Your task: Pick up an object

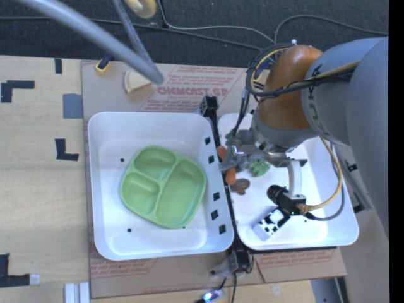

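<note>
Gripper [247, 163] low in right white plastic bin [341, 232], by its left wall, over small green lump [257, 167]; finger state unreadable.

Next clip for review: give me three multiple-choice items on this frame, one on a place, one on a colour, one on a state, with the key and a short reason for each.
1. Where does the green divided plate lie?
A. In the left bin
B. In the right bin
C. On the cardboard outside the bins

2. What colour is the band above the arm's wrist?
A. Blue
B. Orange
C. White

3. How does the divided plate lie?
A. Upside down
B. Standing on edge against the bin wall
C. Flat, compartments facing up

Key:
1 A, the plate rests on the floor of the left bin, apart from the small items in the right bin.
2 B, the orange band sits above the hand, which is low over the right bin.
3 C, its three compartments are open to the camera.
</note>
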`<state>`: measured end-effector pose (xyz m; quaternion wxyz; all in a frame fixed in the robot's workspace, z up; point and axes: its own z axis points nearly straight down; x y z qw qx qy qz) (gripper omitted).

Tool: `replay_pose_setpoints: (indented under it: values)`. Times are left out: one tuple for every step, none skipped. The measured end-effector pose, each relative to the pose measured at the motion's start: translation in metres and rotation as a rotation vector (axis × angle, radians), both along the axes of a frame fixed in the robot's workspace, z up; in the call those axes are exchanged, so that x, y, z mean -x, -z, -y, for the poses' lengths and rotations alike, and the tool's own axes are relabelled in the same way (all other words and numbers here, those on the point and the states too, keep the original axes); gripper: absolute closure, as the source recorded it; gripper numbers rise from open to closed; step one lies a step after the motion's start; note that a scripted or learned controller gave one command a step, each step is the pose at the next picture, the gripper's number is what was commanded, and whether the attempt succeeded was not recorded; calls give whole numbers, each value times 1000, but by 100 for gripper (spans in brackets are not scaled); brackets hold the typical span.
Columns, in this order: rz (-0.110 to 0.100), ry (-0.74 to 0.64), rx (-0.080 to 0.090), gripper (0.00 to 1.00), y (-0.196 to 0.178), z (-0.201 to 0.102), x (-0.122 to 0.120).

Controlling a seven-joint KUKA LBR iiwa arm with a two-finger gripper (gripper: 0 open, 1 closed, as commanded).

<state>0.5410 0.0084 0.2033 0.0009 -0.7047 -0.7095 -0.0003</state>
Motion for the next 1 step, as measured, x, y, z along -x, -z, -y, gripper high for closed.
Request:
replay_pose_setpoints:
  values:
    - [-3, 0, 1, 100, 3, -52, 19]
